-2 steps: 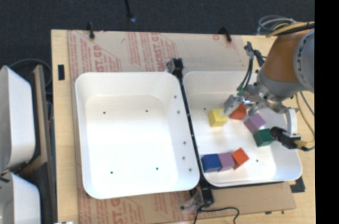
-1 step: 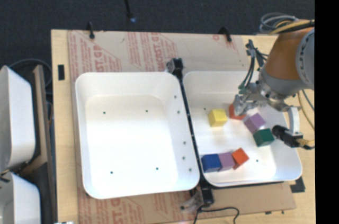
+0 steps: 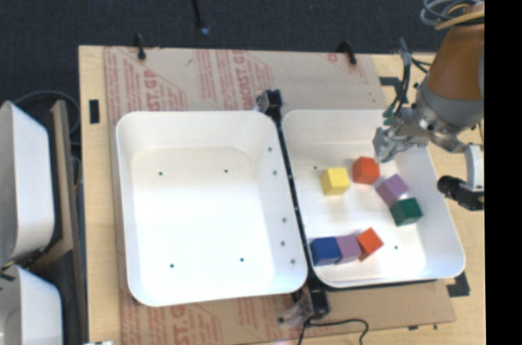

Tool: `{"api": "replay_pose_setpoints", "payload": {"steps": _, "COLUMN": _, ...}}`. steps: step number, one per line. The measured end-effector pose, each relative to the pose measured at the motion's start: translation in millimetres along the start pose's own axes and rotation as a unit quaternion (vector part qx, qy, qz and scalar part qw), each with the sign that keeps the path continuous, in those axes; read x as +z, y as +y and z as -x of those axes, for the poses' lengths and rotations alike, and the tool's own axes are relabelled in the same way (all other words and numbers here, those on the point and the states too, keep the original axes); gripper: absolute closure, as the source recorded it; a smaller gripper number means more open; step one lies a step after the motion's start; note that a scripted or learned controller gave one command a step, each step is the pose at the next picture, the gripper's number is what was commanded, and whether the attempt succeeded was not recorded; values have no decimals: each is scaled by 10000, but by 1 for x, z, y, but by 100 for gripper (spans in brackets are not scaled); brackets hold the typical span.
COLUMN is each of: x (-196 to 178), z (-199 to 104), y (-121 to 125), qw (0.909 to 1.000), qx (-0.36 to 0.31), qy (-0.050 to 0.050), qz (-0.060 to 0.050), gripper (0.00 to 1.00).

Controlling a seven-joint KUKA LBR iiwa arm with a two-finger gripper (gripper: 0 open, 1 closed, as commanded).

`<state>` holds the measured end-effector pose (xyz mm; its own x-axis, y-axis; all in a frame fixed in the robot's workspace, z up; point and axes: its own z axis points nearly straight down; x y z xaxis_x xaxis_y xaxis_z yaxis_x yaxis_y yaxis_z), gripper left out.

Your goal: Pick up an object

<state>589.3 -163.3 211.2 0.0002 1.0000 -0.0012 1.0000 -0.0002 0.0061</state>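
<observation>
Blocks, small and matte, lie in the right bin (image 3: 440, 249): yellow cube (image 3: 334, 181), orange cube (image 3: 365, 170), purple (image 3: 393, 188), green (image 3: 405, 210). End effector (image 3: 390, 141) hovers near the orange cube; grip unclear.

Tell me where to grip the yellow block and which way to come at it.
Come straight down on the yellow block and close on two opposite flat sides. It lies alone on the right bin's floor, with free room on each side; the orange block sits close on its right.

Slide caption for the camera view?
Gripper poised over right bin near an orange block among seven coloured blocks.
</observation>
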Motion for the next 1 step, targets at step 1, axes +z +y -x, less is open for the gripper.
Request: {"api": "replay_pose_setpoints", "payload": {"steps": 1, "x": -55, "z": 5, "y": 10, "qw": 10000, "qx": 0, "qy": -1, "qz": -2, "gripper": 100}}
